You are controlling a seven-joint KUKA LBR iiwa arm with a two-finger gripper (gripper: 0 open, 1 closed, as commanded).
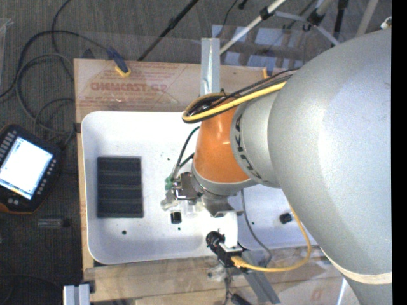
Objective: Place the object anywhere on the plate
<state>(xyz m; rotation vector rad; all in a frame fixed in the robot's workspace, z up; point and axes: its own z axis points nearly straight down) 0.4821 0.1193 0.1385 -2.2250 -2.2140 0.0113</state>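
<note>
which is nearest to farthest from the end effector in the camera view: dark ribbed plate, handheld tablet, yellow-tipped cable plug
From the end effector:
1. Dark ribbed rectangular plate, just left in the white bin.
2. Yellow-tipped cable plug, up-left on the board.
3. Black handheld tablet with lit screen, far left, off the bench.

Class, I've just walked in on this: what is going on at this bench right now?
A grey KUKA arm with an orange band reaches in from the right over the left white bin. Its gripper hangs low beside a dark ribbed rectangular plate lying in that bin. Whether the gripper holds anything cannot be told. A handheld screen sits left of the bench.
</note>
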